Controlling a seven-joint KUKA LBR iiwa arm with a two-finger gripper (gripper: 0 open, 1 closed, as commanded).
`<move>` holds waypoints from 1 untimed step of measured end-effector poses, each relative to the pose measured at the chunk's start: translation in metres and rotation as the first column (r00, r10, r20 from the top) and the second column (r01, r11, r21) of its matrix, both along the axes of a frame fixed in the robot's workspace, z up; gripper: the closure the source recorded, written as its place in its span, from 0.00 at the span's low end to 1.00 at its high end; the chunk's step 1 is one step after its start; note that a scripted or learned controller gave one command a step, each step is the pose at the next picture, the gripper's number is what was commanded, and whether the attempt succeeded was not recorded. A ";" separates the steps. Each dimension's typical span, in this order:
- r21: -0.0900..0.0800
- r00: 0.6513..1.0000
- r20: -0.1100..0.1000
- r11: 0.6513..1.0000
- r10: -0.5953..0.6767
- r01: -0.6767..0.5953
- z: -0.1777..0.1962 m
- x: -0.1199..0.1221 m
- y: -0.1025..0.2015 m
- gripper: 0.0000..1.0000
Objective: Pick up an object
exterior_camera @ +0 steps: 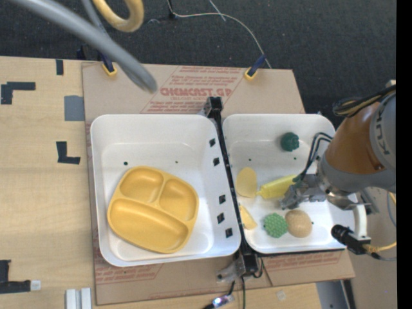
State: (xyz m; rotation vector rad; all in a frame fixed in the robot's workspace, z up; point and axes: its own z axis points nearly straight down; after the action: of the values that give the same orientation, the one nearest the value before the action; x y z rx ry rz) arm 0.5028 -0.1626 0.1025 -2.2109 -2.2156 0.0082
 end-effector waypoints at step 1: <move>-0.004 1.000 0.010 1.000 -0.002 0.002 0.045 -0.002 -0.009 1.00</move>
State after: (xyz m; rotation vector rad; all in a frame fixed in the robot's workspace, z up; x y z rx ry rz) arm 0.5005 -0.1712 0.1473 -2.2204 -2.2209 0.0014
